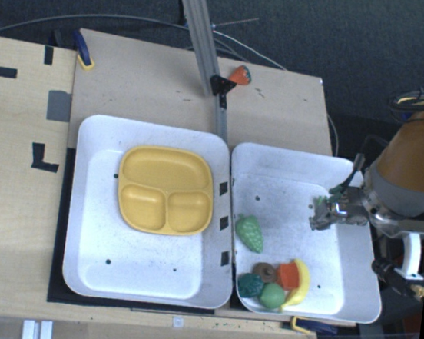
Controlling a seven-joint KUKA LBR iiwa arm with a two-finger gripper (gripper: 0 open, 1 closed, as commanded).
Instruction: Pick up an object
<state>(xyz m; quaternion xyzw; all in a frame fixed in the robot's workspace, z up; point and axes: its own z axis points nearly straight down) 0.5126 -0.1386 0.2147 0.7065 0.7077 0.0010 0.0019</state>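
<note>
The pincer (322, 216), its opening state indeterminate, sits at the right bin's (290, 163) right-centre of frame, with the nearest object, a green leafy toy (250, 233), lying down-left, long axis running upper-left to lower-right.

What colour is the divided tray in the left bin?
Yellow; the divided tray shows in the camera view.

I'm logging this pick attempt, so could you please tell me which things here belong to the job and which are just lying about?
Job:
end effector
right bin
green leafy toy
banana
red piece
brown ring

Lying about:
yellow divided plate
left bin
orange clamp
</note>
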